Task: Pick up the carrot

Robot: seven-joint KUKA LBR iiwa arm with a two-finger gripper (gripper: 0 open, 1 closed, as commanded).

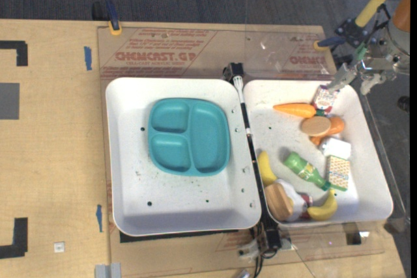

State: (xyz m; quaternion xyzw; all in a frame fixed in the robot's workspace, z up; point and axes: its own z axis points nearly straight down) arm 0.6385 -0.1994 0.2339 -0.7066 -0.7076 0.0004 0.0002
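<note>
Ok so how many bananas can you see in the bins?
2, both in the right bin: one banana lies against its left wall beside the green bottle, the other banana sits at the near edge. More may be hidden under the pile.

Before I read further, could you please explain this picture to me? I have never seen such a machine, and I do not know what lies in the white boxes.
One camera looks down at a slant on a bench with two shallow white bins. The left bin holds a teal divided plate. The right bin holds toy food: an orange carrot near its far edge, a green bottle, two bananas, bread and small packets. The robot arm enters at the upper right; its gripper hangs above the right bin's far corner, beside the carrot. I cannot see anything held in it.
</note>
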